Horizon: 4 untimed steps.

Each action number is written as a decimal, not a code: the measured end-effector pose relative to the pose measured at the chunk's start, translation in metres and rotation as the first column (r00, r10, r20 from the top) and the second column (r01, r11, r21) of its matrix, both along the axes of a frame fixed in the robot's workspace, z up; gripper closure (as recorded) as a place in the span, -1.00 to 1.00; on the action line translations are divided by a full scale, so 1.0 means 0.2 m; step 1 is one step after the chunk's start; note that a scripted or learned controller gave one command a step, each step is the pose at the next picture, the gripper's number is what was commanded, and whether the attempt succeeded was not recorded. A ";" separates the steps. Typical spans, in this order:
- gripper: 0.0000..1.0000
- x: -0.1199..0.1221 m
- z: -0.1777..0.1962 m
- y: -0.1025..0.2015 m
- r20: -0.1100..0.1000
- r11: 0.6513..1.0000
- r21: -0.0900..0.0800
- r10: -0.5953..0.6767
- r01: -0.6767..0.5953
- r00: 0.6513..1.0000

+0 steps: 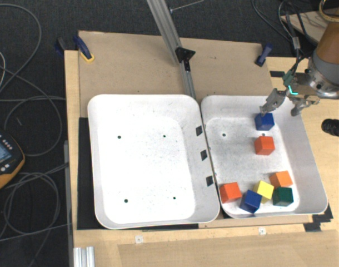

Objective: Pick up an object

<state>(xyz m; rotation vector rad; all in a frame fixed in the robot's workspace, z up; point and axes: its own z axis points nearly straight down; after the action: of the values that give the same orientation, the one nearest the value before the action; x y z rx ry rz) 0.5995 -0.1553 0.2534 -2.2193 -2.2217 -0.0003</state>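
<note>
Here claw (285,102) spread, hovering near right bin's far edge (242,98), above blue cube (264,121).

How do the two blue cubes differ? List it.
The upper blue cube sits alone near the right bin's far end, by the end effector; the lower blue cube sits at the near edge, touching a yellow cube. The upper looks squarer to the bin; the lower is turned. Both are blue, alike in size.
</note>
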 end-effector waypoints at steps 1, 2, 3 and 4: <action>-1.00 -0.04 -0.25 0.03 -0.005 1.000 0.001 0.000 0.000 1.000; -1.00 -0.08 -0.51 -0.01 -0.006 1.000 0.001 -0.002 0.002 1.000; -1.00 -0.06 -0.72 -0.03 0.016 1.000 -0.012 -0.002 0.003 1.000; 1.00 -0.04 -0.65 -0.02 0.026 1.000 -0.010 -0.001 0.002 1.000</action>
<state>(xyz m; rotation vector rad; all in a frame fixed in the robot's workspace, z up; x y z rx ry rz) 0.5911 -0.1600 0.1236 -2.2391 -2.2380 -0.0173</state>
